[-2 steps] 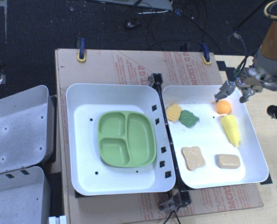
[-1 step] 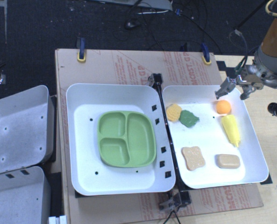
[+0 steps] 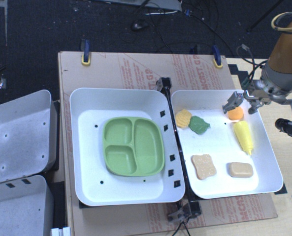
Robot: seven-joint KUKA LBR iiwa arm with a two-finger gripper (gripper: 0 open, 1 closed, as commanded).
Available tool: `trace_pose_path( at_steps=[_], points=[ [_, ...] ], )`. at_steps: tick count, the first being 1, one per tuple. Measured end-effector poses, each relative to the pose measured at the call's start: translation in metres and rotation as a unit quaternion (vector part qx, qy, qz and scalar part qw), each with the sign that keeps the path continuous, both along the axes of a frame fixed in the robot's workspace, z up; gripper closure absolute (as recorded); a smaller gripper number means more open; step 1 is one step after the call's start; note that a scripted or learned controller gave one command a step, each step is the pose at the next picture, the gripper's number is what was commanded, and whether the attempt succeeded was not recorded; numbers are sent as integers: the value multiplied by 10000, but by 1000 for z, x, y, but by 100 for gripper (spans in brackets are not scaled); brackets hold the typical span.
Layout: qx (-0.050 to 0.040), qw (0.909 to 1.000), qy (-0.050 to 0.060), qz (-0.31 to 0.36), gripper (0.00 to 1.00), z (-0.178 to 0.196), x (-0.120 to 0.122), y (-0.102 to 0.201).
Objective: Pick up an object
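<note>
Hovering gripper (image 3: pixel 244 103) above orange ball (image 3: pixel 236 113) in right bin (image 3: pixel 269 181), jaws spread, pinching nothing. My read: approach done; descent, closing, lift left.

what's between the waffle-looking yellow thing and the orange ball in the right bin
In the camera view, a green leafy piece lies just right of the yellow waffle; past it, bare white bin floor runs to the orange ball.

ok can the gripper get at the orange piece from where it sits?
Probably yes. The gripper hangs right above the orange piece at the right bin's far edge, nothing between. The yellow corn-like piece lies close beside it, which could crowd a finger.
</note>
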State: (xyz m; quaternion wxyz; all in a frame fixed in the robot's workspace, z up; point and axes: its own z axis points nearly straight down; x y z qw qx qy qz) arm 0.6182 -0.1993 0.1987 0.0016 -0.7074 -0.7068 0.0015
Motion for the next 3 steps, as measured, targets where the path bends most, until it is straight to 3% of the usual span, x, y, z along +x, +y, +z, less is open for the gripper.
trace_pose_path(
  at_steps=[1, 2, 3],
  points=[
    [5, 10000, 8, 1, 0, -64, -5, 2],
    [71, 10000, -44, 41, 0, -105, -1, 11],
    [21, 10000, -46, 39, 100, -95, -2, 7]
  ],
)
